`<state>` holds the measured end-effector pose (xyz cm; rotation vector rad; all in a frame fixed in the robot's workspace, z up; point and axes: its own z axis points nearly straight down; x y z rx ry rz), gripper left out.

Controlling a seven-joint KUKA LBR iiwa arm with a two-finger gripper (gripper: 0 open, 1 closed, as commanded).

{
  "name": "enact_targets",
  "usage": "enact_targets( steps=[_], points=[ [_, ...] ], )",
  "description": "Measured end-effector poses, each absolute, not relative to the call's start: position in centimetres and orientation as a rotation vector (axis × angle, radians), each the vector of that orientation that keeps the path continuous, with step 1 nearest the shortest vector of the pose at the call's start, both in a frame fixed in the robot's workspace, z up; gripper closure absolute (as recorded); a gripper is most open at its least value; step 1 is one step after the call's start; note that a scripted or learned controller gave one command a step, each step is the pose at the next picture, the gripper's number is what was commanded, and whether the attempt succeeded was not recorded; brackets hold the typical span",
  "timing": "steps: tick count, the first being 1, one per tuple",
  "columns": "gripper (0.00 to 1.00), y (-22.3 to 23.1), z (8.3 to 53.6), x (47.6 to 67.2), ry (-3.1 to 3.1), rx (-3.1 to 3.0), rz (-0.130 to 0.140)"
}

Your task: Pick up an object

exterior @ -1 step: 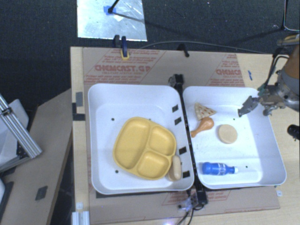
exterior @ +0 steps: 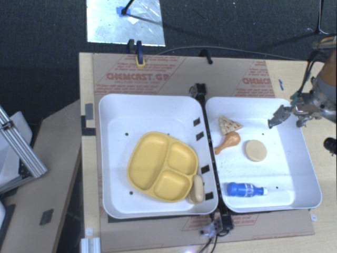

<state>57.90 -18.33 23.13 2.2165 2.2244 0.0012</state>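
Note:
The right bin (exterior: 300,162) holds a toy pizza slice (exterior: 229,124), a brown drumstick (exterior: 227,141), a tan round cookie (exterior: 256,151) and a blue bottle (exterior: 245,190) lying on its side. My gripper (exterior: 287,116) hangs over the bin's upper right corner, to the right of the pizza slice and above the cookie. Its fingers are spread open with nothing between them. In the left bin (exterior: 121,115) a yellow divided tray (exterior: 163,165) lies with a beige bread-like piece (exterior: 197,188) at its lower right edge.
A black divider with clips (exterior: 206,141) runs between the two bins. Both bins rest on a cardboard sheet (exterior: 158,75). A metal plate (exterior: 125,15) lies beyond the bench at the top. An aluminium rail (exterior: 18,146) sits at the far left.

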Motion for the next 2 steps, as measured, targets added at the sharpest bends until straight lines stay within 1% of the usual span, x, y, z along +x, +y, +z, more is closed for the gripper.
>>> enact_targets(
  steps=[1,2],
  points=[
    [0.00,-19.3,18.2,57.7,2.223,2.220,-0.001],
    [0.00,-18.9,12.0,57.7,2.226,2.221,-0.002]
  ],
)
